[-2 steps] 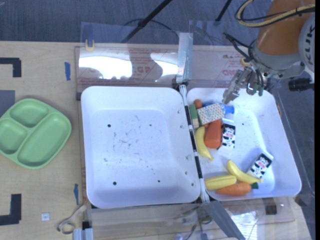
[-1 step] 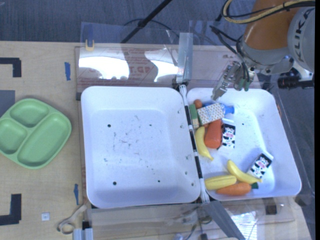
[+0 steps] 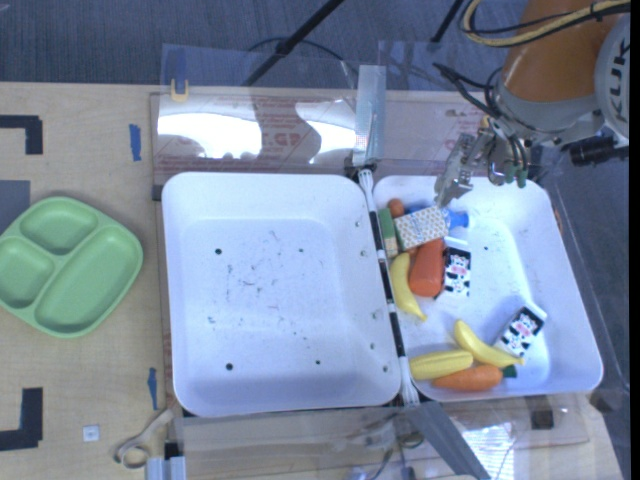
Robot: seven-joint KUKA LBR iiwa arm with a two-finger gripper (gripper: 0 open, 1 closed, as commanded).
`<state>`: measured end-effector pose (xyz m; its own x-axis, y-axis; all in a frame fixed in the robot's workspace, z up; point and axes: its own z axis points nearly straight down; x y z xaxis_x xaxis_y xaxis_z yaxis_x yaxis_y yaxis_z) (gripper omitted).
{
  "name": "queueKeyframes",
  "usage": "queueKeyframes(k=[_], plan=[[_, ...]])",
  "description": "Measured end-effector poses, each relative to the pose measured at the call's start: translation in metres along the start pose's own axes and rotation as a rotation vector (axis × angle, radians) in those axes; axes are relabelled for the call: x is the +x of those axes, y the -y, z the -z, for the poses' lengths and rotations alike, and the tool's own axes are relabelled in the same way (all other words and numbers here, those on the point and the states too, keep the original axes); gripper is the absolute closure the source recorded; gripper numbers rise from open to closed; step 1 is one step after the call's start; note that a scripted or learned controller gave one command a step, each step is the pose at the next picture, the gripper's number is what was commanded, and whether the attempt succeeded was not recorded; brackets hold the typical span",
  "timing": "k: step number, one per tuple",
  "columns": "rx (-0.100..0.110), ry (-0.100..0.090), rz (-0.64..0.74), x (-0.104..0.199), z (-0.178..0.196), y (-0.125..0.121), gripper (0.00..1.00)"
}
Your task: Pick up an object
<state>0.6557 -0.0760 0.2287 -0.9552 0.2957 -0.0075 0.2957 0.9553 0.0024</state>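
Camera view: pincer [image 3: 458, 183], finger state unclear, hovers over speckled beige sponge block [image 3: 421, 227]; descend straight, centred.

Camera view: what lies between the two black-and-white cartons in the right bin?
Nothing but bare white bin floor separates the upper carton from the lower carton in the camera view.

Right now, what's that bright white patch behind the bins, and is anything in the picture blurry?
In the camera view, the patch is glare on the clear panel behind the left bin; the arm's orange band looks soft at the top right, while the bananas and carrot in the right bin stay fairly sharp.
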Motion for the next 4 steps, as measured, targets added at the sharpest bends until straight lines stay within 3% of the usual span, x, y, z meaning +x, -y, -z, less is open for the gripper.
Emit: queueKeyframes(k=[1,2,3,4], plan=[[0.0,-0.003,-0.229,0.007,-0.007,-0.014,1.0],[0.0,0.002,-0.035,-0.012,0.003,0.04,1.0],[0.0,-0.003,-0.208,-0.005,-0.012,-0.003,1.0],[0.0,0.001,-0.024,-0.008,-0.007,0.013,1.0]])
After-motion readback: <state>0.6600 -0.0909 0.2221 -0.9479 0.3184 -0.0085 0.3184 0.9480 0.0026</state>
